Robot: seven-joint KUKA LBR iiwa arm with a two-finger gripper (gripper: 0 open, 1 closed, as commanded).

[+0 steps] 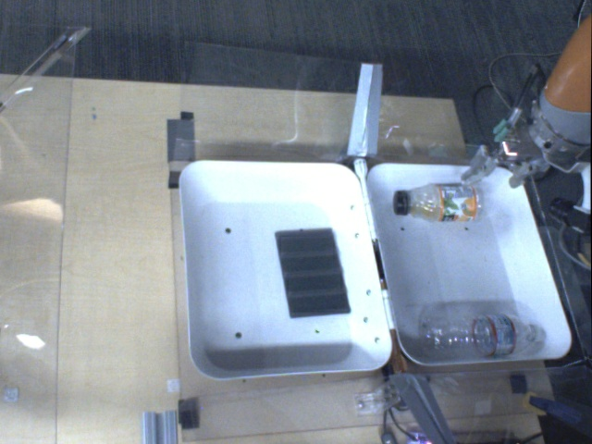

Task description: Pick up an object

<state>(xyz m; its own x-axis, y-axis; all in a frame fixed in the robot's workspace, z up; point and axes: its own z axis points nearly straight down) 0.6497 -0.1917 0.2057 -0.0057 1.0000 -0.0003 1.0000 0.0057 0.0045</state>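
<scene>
Bottles lie in the right bin, two of them, and either could be the thing to pick up. The small bottle with an orange and green label rests on its side near the bin's far edge, its long axis running almost straight left to right across the view. Its dark cap points left, toward the divider between the two bins, and its base points right, toward the arm. The second one, a clear plastic bottle with a blue label band, lies on its side along the near wall of the same bin, also left to right (its body is so transparent that which end carries the cap is hard to make out). The two bottles are well apart, with bare white floor between them.

The left bin holds a flat, dark ribbed rectangle near its middle, its long side running from far to near with a slight tilt.

The gripper sits above the right bin's far right corner, just beside the base end of the labelled bottle and a little beyond it, hanging under the grey wrist and the orange band at the view's right edge. Nothing can be seen between its fingers, and I cannot tell whether they are spread or closed. A grey upright post stands behind the junction of the bins, to the left of the gripper, and dark cables loop near the arm.
</scene>
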